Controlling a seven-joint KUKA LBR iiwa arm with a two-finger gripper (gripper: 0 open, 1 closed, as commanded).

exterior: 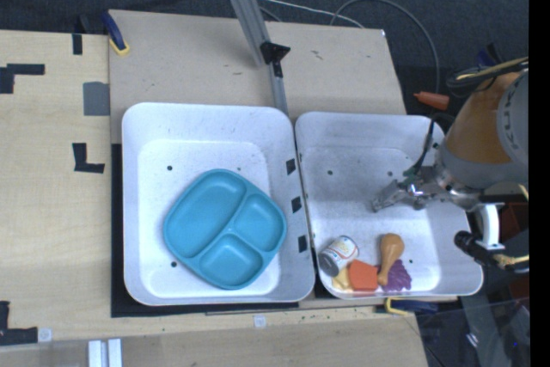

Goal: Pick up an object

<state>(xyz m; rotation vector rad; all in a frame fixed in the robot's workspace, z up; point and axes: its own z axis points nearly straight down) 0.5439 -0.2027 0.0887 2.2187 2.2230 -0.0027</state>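
In the right bin [361, 142], several small objects lie bunched along the near wall: a small tin can [339, 251] on its side, an orange block [363, 275], a tan drumstick-shaped toy [391, 252] and a purple bunch of grapes [398, 277]. My gripper [380, 202] hangs over the middle of this bin and points left. It is above and apart from the objects, roughly 50 pixels beyond the drumstick. Nothing shows in its grasp.
A blue divided plate [225, 228] lies in the left bin [146, 142]. A grey metal bar [245, 4] slants down to the wall between the bins. The arm's orange band [481, 129] sits over the right bin's right rim.
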